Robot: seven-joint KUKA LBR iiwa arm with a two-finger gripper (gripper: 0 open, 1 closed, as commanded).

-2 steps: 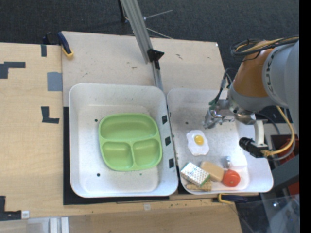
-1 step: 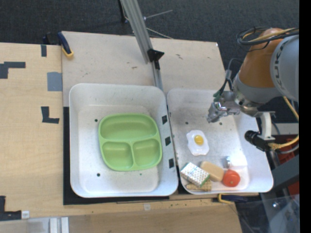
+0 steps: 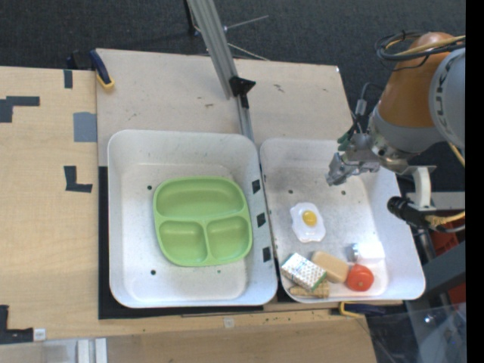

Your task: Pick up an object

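Pale wooden bench [image 3: 45, 203] spreads across the shot, dark carpet behind it, and on it sit two shallow white plastic bins side by side, glossy with rounded corners. Over on the left bin [image 3: 132, 278] we have one lime-green plate [image 3: 203, 221], smooth plastic, rounded-square, split into three compartments, lying flat in the middle. One arm [image 3: 420, 100] comes in from the right, grey shell with a broad orange band, and its gripper [image 3: 338, 174] hangs above the far end of the right bin [image 3: 401, 278], dark metal, pointing down; nothing is visibly held by it, and how wide it stands I cannot tell from this angle. Down in that right bin, four small pieces and a little clear thing I cannot name: one fried egg [image 3: 308, 222], flat white with a round yellow yolk, alone mid-bin and well apart from the gripper; then, clustered at the near edge, one patterned box [image 3: 304, 271], green and white, tilted; one tan block [image 3: 330, 265], smooth and oblong, just beside it; and one red tomato [image 3: 360, 278], round and shiny, touching the block's end.
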